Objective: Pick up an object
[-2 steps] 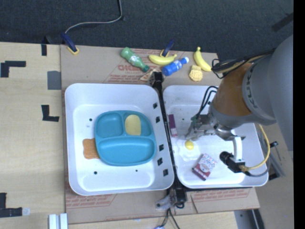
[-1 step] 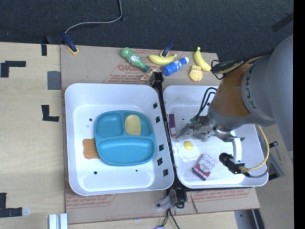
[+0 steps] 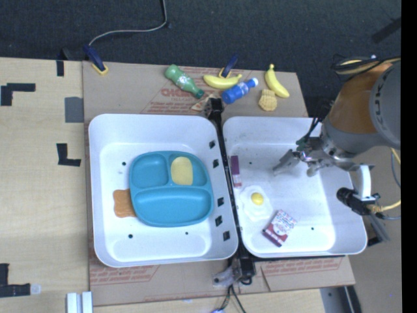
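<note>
The left bin (image 3: 104, 194) holds a blue divided plate (image 3: 171, 189) with a yellow oval piece (image 3: 182, 171) lying in its far right compartment. An orange-brown flat piece (image 3: 122, 204) pokes out from under the plate's left edge.

Beyond the bins, on the cardboard at the far side, lie a green bottle (image 3: 183, 80), a yellow banana (image 3: 222, 81), a blue bottle (image 3: 239, 90), a small yellow corn-like piece (image 3: 267, 100) and a second banana (image 3: 276, 82).

In the right bin (image 3: 339, 240), a small purple strip (image 3: 235, 167) rests close to the left wall. A toy fried egg (image 3: 254, 199) lies near the bin's middle left, and a red and white packet (image 3: 279, 227) sits nearer the front, just right of the egg and apart from it.

The gripper (image 3: 301, 162) hangs over the right half of this bin, its two fingers spread apart with nothing between them, well clear of the egg and the packet. The grey arm with its orange band (image 3: 355, 96) rises to the right.
</note>
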